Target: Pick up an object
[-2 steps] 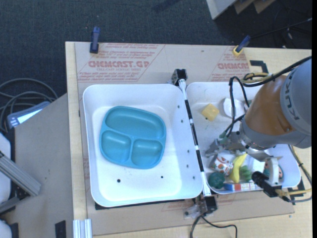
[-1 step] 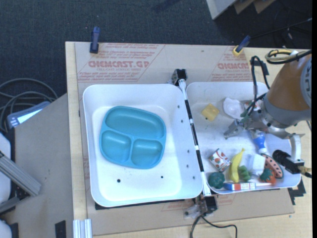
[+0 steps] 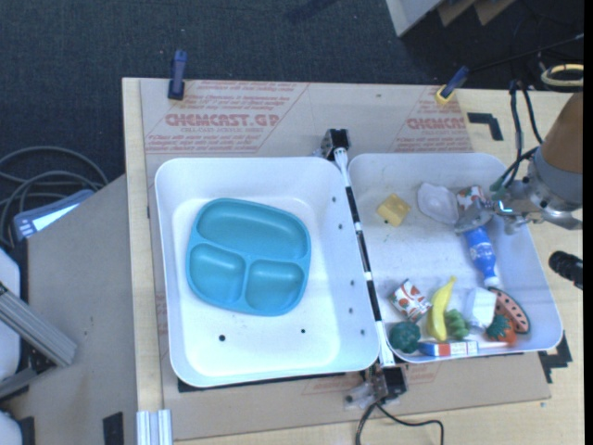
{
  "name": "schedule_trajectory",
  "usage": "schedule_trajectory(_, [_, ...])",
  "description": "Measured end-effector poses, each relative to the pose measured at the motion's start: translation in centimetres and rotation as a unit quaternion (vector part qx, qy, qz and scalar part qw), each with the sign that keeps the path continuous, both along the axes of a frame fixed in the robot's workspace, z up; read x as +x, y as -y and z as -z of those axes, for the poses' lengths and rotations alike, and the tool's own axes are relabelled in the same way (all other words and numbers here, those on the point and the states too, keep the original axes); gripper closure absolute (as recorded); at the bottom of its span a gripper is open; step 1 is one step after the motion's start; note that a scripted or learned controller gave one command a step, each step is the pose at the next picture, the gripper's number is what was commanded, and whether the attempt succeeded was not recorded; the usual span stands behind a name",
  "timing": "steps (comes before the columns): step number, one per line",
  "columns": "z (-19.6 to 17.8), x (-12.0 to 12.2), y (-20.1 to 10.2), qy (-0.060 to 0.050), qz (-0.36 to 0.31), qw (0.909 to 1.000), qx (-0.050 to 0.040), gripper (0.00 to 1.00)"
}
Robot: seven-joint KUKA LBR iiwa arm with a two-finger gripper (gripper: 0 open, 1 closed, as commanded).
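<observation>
The right bin [image 3: 419, 159] holds several small objects. A yellow block [image 3: 393, 209] lies near its back left, with a pale crumpled object [image 3: 434, 200] beside it. A blue bottle [image 3: 480, 251] lies to the right of centre. At the front are a small red and white can [image 3: 410, 297], a banana [image 3: 440, 306], a green toy [image 3: 404, 336] and a marker [image 3: 454, 348]. My gripper [image 3: 480, 206] is low over the bin, just above the bottle's upper end and right of the crumpled object. The grey arm [image 3: 556, 170] comes in from the right.
The left bin [image 3: 232, 170] holds a blue divided plate [image 3: 248, 256]. A black clamp [image 3: 335, 141] sits where the two bins meet at the back. Cables [image 3: 37, 170] lie on the floor at the left. More small toys [image 3: 505, 315] crowd the right bin's front right corner.
</observation>
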State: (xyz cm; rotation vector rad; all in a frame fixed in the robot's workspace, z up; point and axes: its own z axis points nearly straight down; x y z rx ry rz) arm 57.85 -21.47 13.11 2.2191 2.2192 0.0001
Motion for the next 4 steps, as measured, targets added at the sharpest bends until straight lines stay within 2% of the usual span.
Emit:
schedule_trajectory(1, [4.7,-0.5,0.3,-0.003,-0.002,1.0,0.0064,0.0])
schedule_trajectory(2, [3.6,-0.4,0.5,-0.001,-0.002,1.0,0.0025,1.0])
schedule_trajectory(3, [4.7,-0.3,-8.0,-0.002,-0.001,1.0,0.002,1.0])
schedule_trajectory(4, [-5.4,1.6,-15.4,0.0,-0.001,1.0,0.0016,1.0])
